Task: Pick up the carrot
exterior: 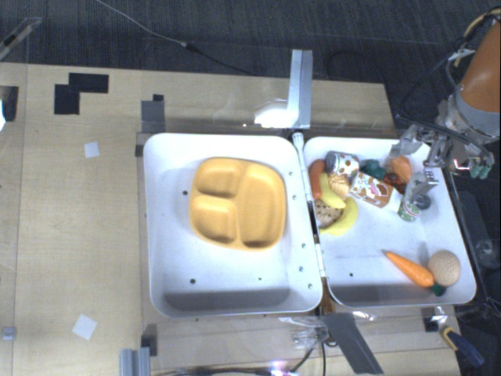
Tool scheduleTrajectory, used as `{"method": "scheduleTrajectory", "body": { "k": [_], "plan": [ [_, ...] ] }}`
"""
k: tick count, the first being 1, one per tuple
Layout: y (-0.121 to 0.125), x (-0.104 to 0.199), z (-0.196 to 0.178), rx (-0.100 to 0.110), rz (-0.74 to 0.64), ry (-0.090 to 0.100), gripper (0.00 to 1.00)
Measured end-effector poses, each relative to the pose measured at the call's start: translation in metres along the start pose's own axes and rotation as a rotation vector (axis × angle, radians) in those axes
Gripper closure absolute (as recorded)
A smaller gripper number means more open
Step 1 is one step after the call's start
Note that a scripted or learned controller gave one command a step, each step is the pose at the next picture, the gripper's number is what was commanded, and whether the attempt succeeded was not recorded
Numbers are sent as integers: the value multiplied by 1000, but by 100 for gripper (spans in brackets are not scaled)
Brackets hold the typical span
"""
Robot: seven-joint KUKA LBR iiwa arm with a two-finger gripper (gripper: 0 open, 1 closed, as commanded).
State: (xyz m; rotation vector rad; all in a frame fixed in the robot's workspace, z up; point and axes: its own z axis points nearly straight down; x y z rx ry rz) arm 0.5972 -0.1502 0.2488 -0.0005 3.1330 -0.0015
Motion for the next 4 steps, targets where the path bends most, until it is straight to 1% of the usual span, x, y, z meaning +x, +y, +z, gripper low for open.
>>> {"method": "scheduleTrajectory", "body": {
  "k": [1, 2, 3, 4],
  "plan": [
    [-7, 69, 143, -2, 43, 13, 0],
    [11, 105, 158, 3, 83, -9, 0],
    [11, 101, 145, 4, 78, -17, 100],
    [41, 106, 53, 2, 9, -10, 100]
  ]
}}
